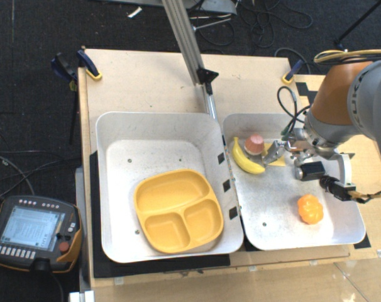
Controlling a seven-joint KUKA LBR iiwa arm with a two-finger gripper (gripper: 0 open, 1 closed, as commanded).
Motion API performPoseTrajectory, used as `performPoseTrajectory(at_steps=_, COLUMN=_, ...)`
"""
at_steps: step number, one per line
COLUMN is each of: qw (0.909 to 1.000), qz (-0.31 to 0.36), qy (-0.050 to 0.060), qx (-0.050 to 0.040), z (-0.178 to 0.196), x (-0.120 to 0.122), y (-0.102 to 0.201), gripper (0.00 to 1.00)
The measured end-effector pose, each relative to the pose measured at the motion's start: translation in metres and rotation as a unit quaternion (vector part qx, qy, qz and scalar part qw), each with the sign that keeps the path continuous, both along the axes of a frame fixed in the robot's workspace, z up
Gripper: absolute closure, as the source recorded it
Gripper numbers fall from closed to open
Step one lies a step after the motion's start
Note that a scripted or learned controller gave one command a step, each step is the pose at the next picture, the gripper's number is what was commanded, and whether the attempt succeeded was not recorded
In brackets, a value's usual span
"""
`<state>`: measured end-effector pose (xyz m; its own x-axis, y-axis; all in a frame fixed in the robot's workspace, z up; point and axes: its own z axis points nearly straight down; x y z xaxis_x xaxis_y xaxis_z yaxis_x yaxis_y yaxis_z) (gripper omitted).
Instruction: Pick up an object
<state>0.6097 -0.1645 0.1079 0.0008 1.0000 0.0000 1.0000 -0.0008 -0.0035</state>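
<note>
A yellow banana lies in the right bin near its left wall. A small pink and red object sits just behind the banana. An orange fruit-like object rests toward the bin's right front. My gripper hangs low over the back of the right bin, just right of the banana and the pink object. A bit of yellow shows beneath its tip. The arm's grey wrist and orange band rise to the right.
The left bin holds a yellow divided tray with three compartments. A metal pole slants over the bench's back. A teach pendant lies off the bench at the lower left.
</note>
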Motion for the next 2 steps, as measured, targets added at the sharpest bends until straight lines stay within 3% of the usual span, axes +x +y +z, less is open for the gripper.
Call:
performPoseTrajectory(at_steps=1, qw=1.0, qz=0.0, qy=-0.002, qx=-0.0005, z=0.013, x=0.002, y=0.0, gripper=1.0)
performPoseTrajectory(at_steps=2, qw=1.0, qz=0.002, qy=-0.006, qx=-0.001, z=0.077, x=0.007, y=0.001, gripper=1.0)
